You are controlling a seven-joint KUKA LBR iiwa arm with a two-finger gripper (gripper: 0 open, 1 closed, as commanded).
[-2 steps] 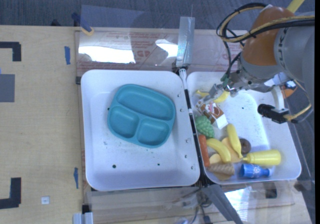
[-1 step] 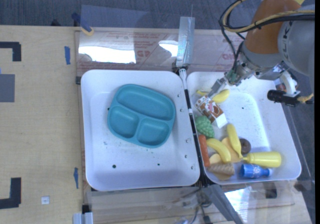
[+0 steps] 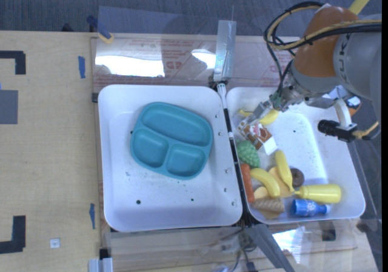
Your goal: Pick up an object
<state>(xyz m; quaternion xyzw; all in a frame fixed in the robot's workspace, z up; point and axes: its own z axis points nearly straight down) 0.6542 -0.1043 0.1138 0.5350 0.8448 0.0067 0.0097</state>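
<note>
Reaching in over the right shallow white plastic bin (image 3: 354, 171), with the pick seemingly not yet made. Hovering the two-finger gripper (image 3: 265, 109), fingers slightly spread, pinching nothing, just above a small red-and-white printed packet (image 3: 257, 134). Leaving the closing and lifting undone.

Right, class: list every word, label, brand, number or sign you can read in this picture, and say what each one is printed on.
None can be read.
Clear panel behind the bins: faint reddish print, too blurred to read.
Small red and white packet in the right bin: markings too small to read.
Blue can: white label patch, not legible.
Blue divided plate in the left bin: no text.
</note>
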